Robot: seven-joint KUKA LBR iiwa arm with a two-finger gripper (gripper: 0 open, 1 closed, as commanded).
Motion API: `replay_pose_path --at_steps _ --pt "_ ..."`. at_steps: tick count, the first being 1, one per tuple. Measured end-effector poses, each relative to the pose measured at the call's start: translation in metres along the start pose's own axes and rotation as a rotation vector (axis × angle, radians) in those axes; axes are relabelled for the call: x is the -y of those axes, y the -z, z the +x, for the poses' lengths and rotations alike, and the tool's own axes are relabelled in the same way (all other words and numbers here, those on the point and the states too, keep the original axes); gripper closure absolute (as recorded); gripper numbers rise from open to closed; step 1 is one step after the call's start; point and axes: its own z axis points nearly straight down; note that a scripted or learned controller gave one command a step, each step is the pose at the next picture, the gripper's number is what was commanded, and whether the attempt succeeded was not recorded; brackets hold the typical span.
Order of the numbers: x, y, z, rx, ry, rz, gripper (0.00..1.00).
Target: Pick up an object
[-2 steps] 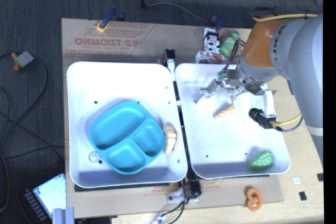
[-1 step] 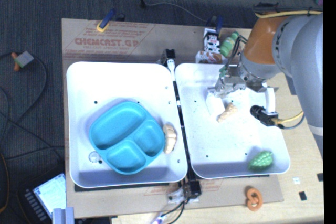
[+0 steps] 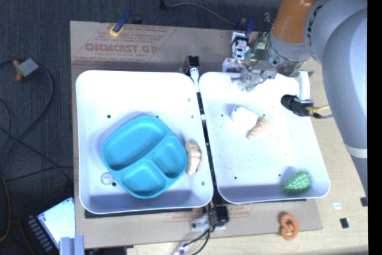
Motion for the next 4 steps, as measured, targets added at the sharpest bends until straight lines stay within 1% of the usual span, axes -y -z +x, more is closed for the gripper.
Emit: replay_pose_path --at_steps 1,2,3,4 --pt "0.048 0.036 0.059 -0.001 0.000 0.002 1.00" --pt "0.088 0.056 0.112 -0.002 0.000 0.004 1.00" --pt "0.156 0.041 0.137 -0.001 -0.001 0.005 1.00" --pt "0.185 0.050 0.149 -0.001 -0.001 0.005 1.00"
